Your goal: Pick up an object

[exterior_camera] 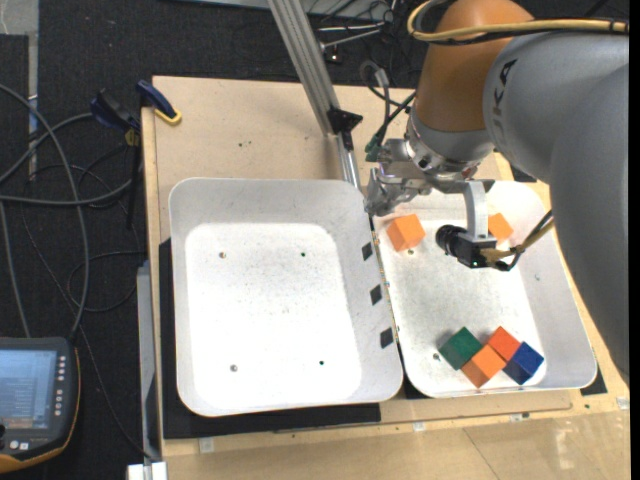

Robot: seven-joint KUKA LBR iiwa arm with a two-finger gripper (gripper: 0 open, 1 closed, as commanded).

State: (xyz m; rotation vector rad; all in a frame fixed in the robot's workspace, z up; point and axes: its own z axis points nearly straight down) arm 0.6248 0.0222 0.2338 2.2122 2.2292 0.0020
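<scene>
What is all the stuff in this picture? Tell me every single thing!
white bins: 2, white, side by side on the bench
orange blocks: 4, orange; two at the right bin's far end, two in the near cluster
green block: 1, green, near end of right bin
blue block: 1, blue, near corner of right bin
clamps: 2, blue, bench's far left corner
tablet: 1, orange-edged, lower left
arm: 1, grey with orange band, from right
gripper: 1, over right bin's far end
</scene>
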